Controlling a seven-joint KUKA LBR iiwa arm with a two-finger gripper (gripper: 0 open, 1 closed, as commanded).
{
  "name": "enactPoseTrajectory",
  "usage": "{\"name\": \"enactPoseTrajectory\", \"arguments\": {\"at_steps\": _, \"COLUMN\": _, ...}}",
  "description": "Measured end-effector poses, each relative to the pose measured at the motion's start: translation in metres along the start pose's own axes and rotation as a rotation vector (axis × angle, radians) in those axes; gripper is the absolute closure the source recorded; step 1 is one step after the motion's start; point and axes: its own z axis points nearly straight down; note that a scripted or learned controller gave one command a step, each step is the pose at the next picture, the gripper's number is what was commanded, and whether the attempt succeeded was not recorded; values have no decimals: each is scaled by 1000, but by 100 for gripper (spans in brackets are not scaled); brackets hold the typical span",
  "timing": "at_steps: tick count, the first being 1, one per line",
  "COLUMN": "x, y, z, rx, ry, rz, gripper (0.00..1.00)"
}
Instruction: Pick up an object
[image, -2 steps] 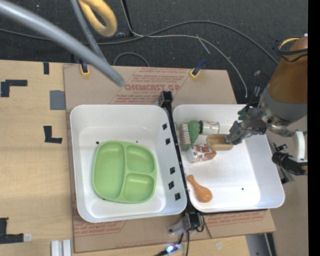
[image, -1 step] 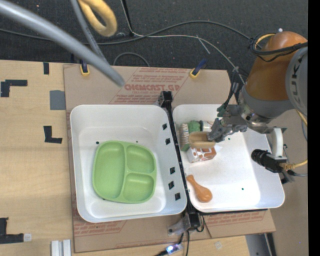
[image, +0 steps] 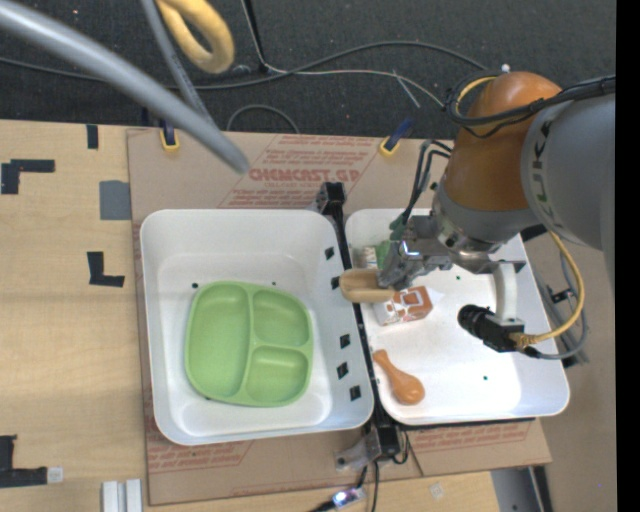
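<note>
The right bin (image: 520, 395) holds several small objects. A tan wooden handle-like piece (image: 360, 290) lies at its left wall. A small white and orange-brown block (image: 408, 305) sits just right of it. An orange drumstick-shaped toy (image: 398, 377) lies nearer the front. A small greenish item (image: 370, 256) rests by the back left corner. My gripper (image: 405, 262) hangs low over the bin's left part, directly above the handle piece and the block. Its tips are hidden among these objects, and nothing is visibly held.
The left bin (image: 160, 240) holds a green divided plate (image: 250, 343). A black cylindrical part with a yellow cable (image: 487, 327) hangs over the right bin's middle. The grey and orange arm (image: 500, 150) covers the right bin's back. A grey pole (image: 130, 75) crosses the upper left.
</note>
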Motion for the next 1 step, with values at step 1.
{"name": "enactPoseTrajectory", "arguments": {"at_steps": 1, "x": 48, "y": 16, "z": 16, "rx": 0, "ry": -1, "rz": 0, "gripper": 100}}
